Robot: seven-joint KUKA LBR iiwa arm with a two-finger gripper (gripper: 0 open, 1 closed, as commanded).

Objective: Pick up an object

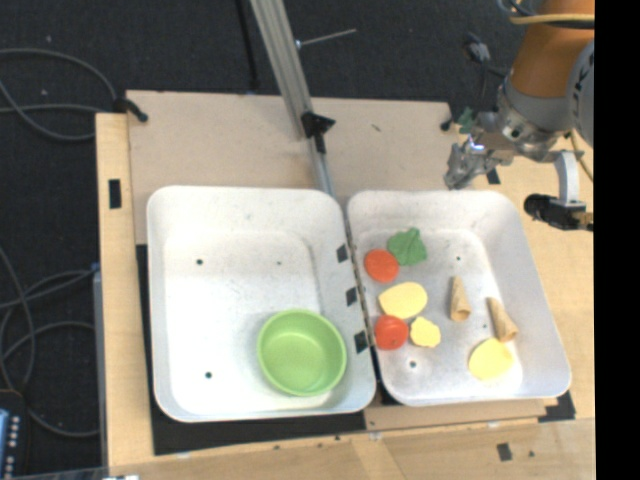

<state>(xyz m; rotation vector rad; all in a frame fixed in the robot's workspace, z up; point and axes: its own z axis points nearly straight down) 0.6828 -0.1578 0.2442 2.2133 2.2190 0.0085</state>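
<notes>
round green plastic bowl (302, 352) in speckled white left bin (200, 228); smooth red, yellow, tan pieces in right bin (520, 238); gripper (468, 168) small, blurred, state indeterminable.

A pale wooden bench (115, 298) stands on a dark, carpet-like floor (60, 28), seen from above at a slant. A tan board (220, 138) covers the bench's far portion. Black cables (40, 78) loop across the floor to the left of the bench, with more coils (35, 298) lower down. A slanted aluminium rail (280, 48) rises from the middle of the bench toward the top edge. Even light falls across the scene, casting only soft shadows.
</notes>
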